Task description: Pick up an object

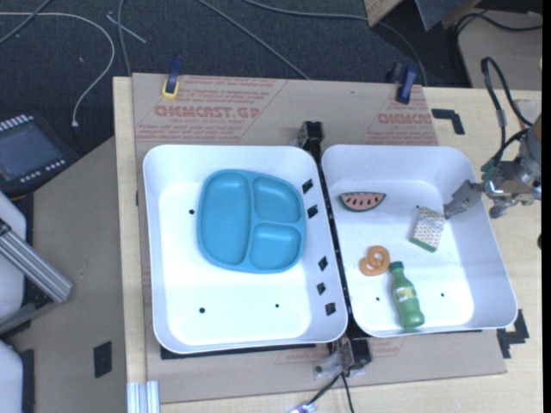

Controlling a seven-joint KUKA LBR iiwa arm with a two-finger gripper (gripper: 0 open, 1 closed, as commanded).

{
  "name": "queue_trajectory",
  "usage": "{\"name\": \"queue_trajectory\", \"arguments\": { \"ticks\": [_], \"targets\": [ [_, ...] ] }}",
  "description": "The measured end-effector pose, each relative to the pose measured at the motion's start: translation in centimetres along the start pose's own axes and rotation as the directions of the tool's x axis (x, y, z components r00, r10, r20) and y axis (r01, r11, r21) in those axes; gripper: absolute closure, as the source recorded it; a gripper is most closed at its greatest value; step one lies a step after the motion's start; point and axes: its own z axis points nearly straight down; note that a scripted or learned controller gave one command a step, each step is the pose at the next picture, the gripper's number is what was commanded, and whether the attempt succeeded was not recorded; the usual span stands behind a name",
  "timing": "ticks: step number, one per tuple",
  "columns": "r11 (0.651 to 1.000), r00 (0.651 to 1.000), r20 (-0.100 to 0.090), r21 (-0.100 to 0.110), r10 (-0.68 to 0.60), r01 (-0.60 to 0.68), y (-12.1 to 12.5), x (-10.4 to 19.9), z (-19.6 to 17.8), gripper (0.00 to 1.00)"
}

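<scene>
Claw [461, 198] over right bin, speckled block [428, 228] just beside it

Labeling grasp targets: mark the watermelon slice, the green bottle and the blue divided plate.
watermelon slice [362, 200], camera view, middle of the red flesh
green bottle [406, 297], camera view, on its label
blue divided plate [225, 220], camera view, floor of the large compartment

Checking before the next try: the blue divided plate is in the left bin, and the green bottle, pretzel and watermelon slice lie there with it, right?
Not quite. The camera view shows the blue divided plate alone in the left bin. The green bottle, pretzel and watermelon slice lie in the right bin.
</scene>
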Motion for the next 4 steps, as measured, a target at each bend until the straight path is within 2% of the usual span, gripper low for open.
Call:
{"name": "queue_trajectory", "arguments": {
  "ticks": [1,2,3,4],
  "targets": [
    [1.000,1.000,0.000,-0.002,-0.001,0.001,-0.1,-0.1,4.2,0.00],
    [1.000,1.000,0.000,-0.001,-0.001,0.001,0.3,0.2,10.5,0.00],
    [1.000,1.000,0.002,-0.008,-0.001,0.001,0.4,0.1,9.0,1.00],
    [1.000,1.000,0.004,-0.012,-0.002,0.003,0.8,1.1,3.9,1.00]
  ]
}}
